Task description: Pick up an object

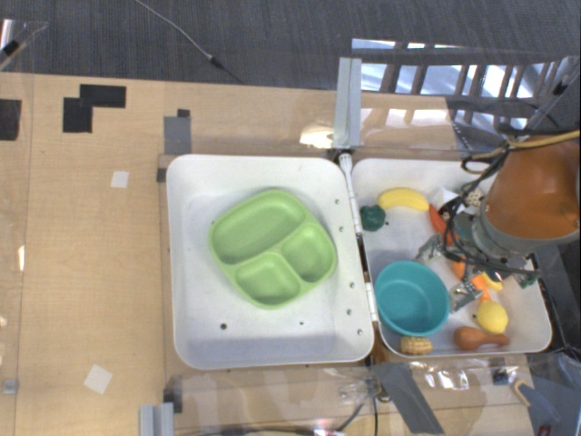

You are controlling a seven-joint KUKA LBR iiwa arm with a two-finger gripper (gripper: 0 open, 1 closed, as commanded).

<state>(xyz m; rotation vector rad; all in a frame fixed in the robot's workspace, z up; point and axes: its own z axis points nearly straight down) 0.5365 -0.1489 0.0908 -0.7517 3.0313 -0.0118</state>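
Observation:
The right bin (404, 175) holds a yellow banana (404, 200), a small dark green piece (372, 217), a teal bowl (411, 298), a lemon (492, 316), a brown pear-like item (472, 338) and a tan peanut-shaped piece (417, 344). An orange carrot-like piece (439, 218) lies by the arm. My gripper (465, 284) is low in this bin, just right of the bowl and above the lemon, among small orange pieces (483, 282). The orange-banded wrist (536, 193) hides much of the bin's right side.
The left bin (200, 334) carries a green divided plate (272, 248). A metal post (348, 98) and a rail stand behind the bins. Light wooden bench stretches to the left.

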